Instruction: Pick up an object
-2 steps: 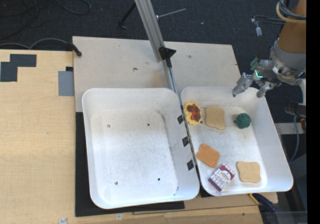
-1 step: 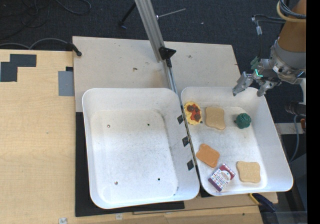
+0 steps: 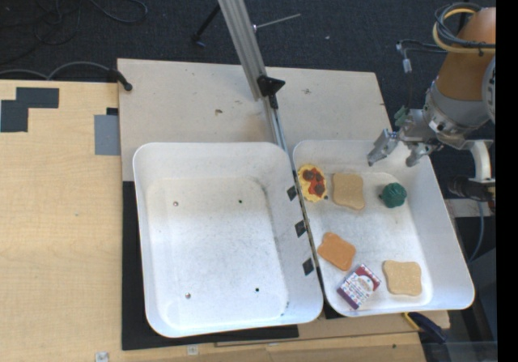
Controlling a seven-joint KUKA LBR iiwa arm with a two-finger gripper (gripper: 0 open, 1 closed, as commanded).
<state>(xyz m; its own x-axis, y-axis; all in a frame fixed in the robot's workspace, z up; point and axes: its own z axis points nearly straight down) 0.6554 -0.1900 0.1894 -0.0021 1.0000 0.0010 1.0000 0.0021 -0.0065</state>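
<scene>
The tool [image 3: 397, 150] hangs over the far edge of the right bin [image 3: 453, 271], its two fingers spread apart with nothing between them; the grey arm [image 3: 463, 81] reaches in from the right, and nothing is gripped yet, so the step in hand looks like the approach, before any descent onto a target.

Every candidate lies in the right bin; the green ball [image 3: 393, 195] sits nearest the tool, just on the near side of it; to its left lies a tan slice of toast [image 3: 349, 190], and left of that, against the bin's left wall, a small pizza-like piece [image 3: 312, 181]; nearer the camera are an orange wedge [image 3: 337, 251], a red and white packet [image 3: 358, 286] and a second toast slice [image 3: 403, 278]; the left bin [image 3: 154, 182] carries none of these.

The next move, as I judge it, calls for centring the spread fingers over one object, most readily the green ball; then lowering until they straddle it, closing, and lifting; the round ball may roll away if the fingers land off-centre.
</scene>
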